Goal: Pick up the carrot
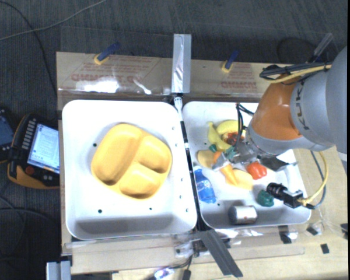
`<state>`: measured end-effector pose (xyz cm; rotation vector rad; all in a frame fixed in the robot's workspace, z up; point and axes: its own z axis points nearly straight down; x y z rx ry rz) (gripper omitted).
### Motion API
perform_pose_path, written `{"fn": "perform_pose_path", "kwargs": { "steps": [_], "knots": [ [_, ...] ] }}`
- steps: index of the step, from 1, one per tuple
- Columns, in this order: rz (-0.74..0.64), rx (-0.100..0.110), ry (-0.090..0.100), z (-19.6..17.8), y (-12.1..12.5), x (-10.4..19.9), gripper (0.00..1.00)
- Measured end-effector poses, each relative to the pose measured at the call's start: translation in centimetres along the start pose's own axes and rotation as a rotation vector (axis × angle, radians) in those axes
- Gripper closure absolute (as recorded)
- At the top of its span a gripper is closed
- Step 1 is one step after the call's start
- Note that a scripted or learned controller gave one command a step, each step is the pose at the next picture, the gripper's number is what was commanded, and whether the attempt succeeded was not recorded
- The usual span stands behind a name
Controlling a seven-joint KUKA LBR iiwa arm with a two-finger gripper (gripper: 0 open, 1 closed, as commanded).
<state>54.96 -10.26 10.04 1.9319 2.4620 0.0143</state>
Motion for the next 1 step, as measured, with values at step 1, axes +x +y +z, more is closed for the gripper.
{"fn": "perform_pose_path", "kwargs": {
  "steps": [1],
  "knots": [
    [0.118,0.017,0.002,-8.21,4.36,5.44,1.00]
  ]
}}
